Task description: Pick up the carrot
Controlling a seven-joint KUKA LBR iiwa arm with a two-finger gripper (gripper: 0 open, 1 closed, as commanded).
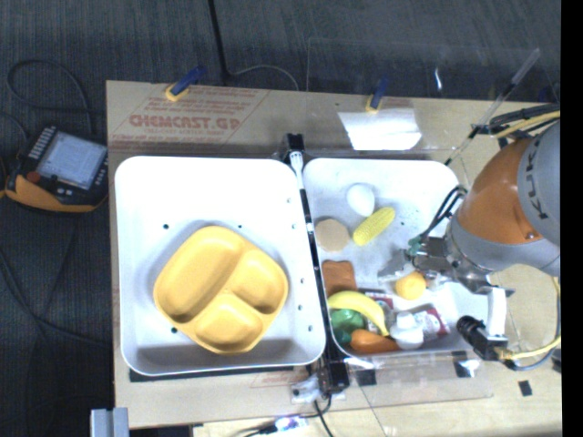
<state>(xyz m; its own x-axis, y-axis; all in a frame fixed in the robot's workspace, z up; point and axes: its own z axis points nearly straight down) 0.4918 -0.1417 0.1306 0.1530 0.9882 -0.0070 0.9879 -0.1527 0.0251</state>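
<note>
The carrot (pixel 370 340) is a small orange piece lying at the front edge of the right bin (pixel 428 176), beside a green item (pixel 344 321) and under the banana (pixel 357 306). My gripper (pixel 417 267) hangs over the right half of that bin, just above a round orange-yellow fruit (pixel 410 286). It stands to the right of the carrot and farther back, apart from it. The grey arm with its orange band (pixel 496 209) comes in from the right.
The right bin also holds a white egg (pixel 361 196), a corn cob (pixel 374 225), a tan round piece (pixel 332 235), a brown block (pixel 338 273) and a white-and-red item (pixel 414 324). A yellow divided plate (pixel 221 287) lies in the left bin (pixel 146 189).
</note>
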